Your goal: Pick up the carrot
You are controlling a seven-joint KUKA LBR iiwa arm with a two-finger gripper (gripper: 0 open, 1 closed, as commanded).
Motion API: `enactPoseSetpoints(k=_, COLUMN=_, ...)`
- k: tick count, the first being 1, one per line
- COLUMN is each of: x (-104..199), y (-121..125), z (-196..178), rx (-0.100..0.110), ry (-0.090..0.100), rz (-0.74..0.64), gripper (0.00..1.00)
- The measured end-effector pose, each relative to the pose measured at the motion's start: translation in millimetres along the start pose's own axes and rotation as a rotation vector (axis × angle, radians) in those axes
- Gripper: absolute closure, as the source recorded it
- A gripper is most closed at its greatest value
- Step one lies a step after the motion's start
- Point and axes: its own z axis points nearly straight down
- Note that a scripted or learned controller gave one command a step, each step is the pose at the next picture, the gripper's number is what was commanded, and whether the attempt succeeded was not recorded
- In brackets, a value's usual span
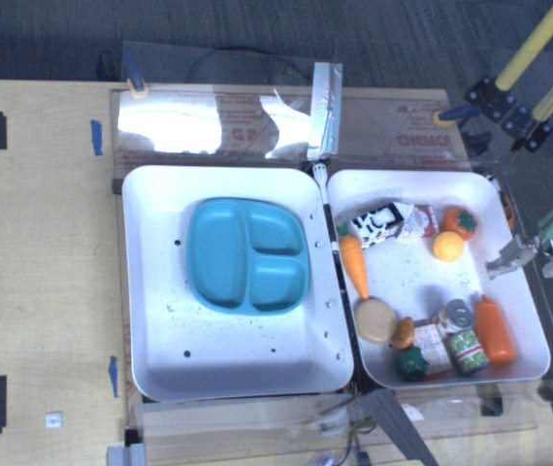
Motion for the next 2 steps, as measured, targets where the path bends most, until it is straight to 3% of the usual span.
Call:
enactPoseSetpoints(k=1, x=22, y=-1, z=24, rx=0.000, ry=0.001, rz=-0.264, gripper=0.00)
enactPoseSetpoints(k=2, x=-21, y=-2, z=116, rx=-0.001, ry=-0.001, rz=-0.448, gripper=0.00)
